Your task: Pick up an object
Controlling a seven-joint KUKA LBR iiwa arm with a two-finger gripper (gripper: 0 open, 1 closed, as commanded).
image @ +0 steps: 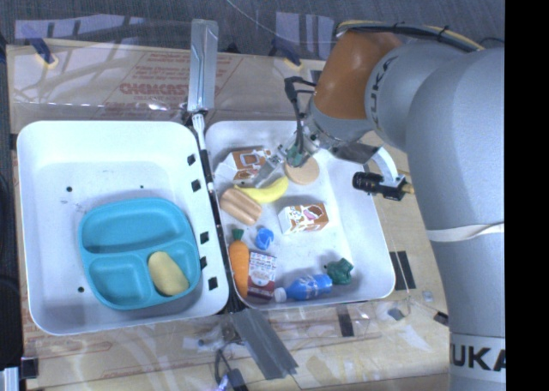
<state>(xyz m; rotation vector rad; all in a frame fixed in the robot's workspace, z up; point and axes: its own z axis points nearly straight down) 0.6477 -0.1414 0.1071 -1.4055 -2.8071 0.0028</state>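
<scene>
Landmark: the banana (273, 189), lying in the upper half of the right bin (376, 235); places below are given relative to it.
Progress: by my reading the pick is not yet done. Nothing in the view is raised off the bin floor, and no object can be seen between fingers. The approach looks finished; the closing and the lift look left to do.
Gripper: the gripper (296, 156) sits low, just above and to the right of the banana, between the small printed carton (249, 165) and the round tan disc (302, 171).
Gripper state: cannot be told. The tip is small and dark against the clutter, so whether it is apart, together or clamped on something is not readable.
Contact: the tip appears to be at or touching the disc's upper left edge, but the view is too coarse to be sure.
Likely target: the disc or the carton, judged only from where the tip stands.
Other candidates: a bread roll (239, 206) just left and below the banana; a printed packet (304, 218) just below right; a carrot (239, 266) and a blue-capped bottle (304, 287) well below.
Left bin: a blue divided tray (129, 235) holding a yellow potato-like piece (168, 272), well to the banana's left.
</scene>
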